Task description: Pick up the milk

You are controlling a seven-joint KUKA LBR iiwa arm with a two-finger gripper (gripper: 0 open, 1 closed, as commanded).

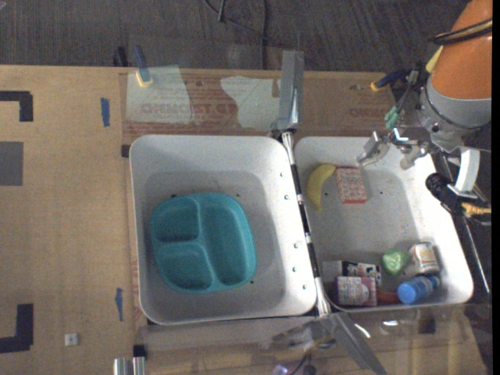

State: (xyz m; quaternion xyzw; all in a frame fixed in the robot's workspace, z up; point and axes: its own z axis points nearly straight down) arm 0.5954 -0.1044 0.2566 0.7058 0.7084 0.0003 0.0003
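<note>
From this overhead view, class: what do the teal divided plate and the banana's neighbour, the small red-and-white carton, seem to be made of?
Teal divided plate: probably moulded plastic, with smooth, evenly coloured, rounded compartments. Small red-and-white carton: likely printed cardboard, flat-faced and square-edged, though too small to be sure.

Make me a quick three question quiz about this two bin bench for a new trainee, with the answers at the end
1. True or false: the teal divided plate lies in the left bin.
2. Which lies beside the banana in the right bin? A) a small red and white carton B) a blue bottle C) a green item
3. Fill in: the gripper hangs over the right bin's ____ edge in the camera view.

Key: 1 true; 2 A; 3 top
</note>
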